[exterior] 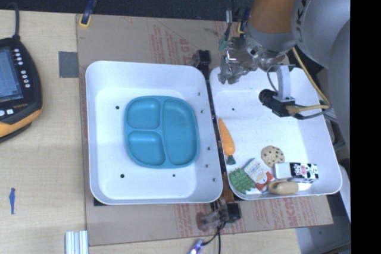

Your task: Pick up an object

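Observation:
My gripper (pixel 230 75) hangs over the far left corner of the right bin (pixel 309 128), with nothing visible between its tips. An orange carrot (pixel 225 135) lies along that bin's left wall. At the near end sit a brown cookie (pixel 272 155), a green leafy piece (pixel 240 179), a small printed packet (pixel 257 170), a white and black carton (pixel 300 171) and a tan roll (pixel 283 187). The left bin (pixel 104 175) holds a blue divided plate (pixel 162 131).
A teach pendant (pixel 15 86) lies on the bench at the far left. Black clamps (pixel 202 57) grip the seam between the bins at the far end, and another clamp (pixel 223 213) sits at the near end. Brown cardboard (pixel 149 33) underlies both bins.

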